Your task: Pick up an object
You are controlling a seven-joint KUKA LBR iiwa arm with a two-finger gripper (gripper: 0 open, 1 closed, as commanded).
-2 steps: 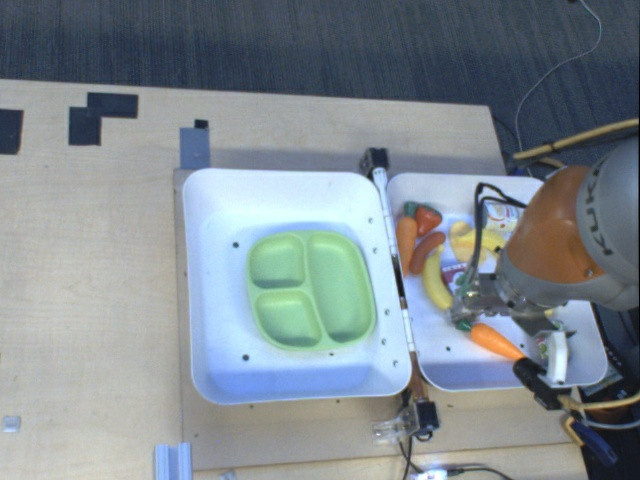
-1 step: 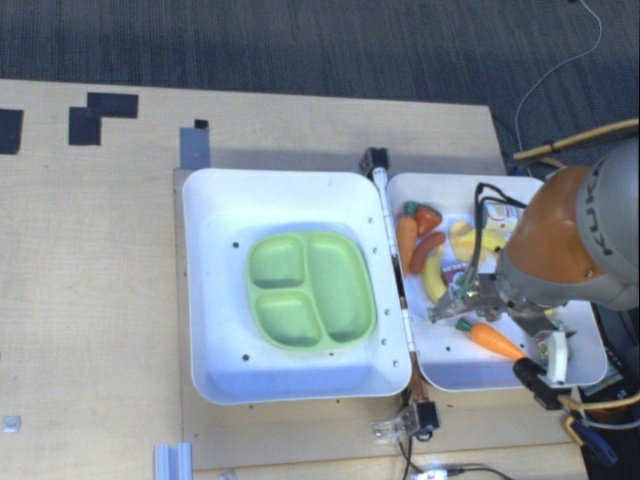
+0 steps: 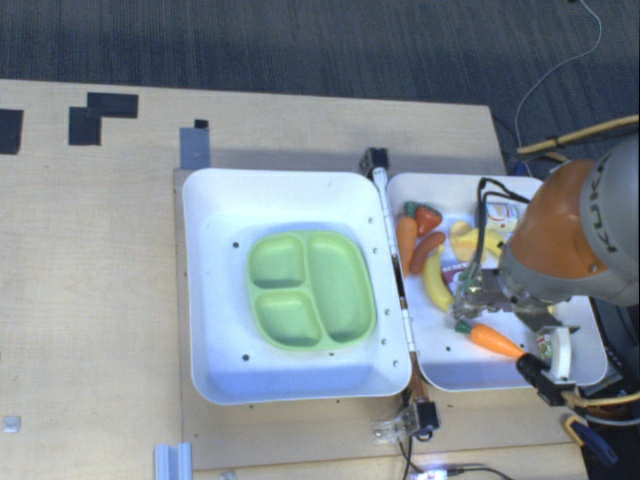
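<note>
- In the right-hand shallow white bin (image 3: 590, 360), a cluster of toy foods: an orange plastic carrot (image 3: 494, 340) near the bin's near edge, long axis running from its green leafy end at upper left to its pointed tip at lower right.
- Beside it, toward the bin's left wall, a curved yellow plastic banana (image 3: 434, 282) with long axis running roughly far to near, lower end bending toward the carrot's green top.
- Farther back by the left wall, a second orange carrot-like piece (image 3: 406, 238) standing lengthwise along the wall, a red pepper-like piece (image 3: 428, 218) at the far left corner, and a dark red elongated piece (image 3: 428, 247) slanting between them and the banana.
- A pale yellow lumpy piece (image 3: 463, 238) near the bin's middle, partly hidden by the arm.
- Grey arm with orange band (image 3: 552, 236) reaching in from the right, covering much of the right bin's right half; wrist bent downward over the bin.
- Two-finger gripper (image 3: 470, 295) low over the bin's middle, just beside the banana and just above the carrot's green end; cannot tell whether apart or together.
- In the left-hand shallow white bin (image 3: 215, 268), a light green plastic tray with three compartments (image 3: 311, 289) lying flat at the centre.
- Beneath both bins, a light wooden bench (image 3: 90, 288).
</note>
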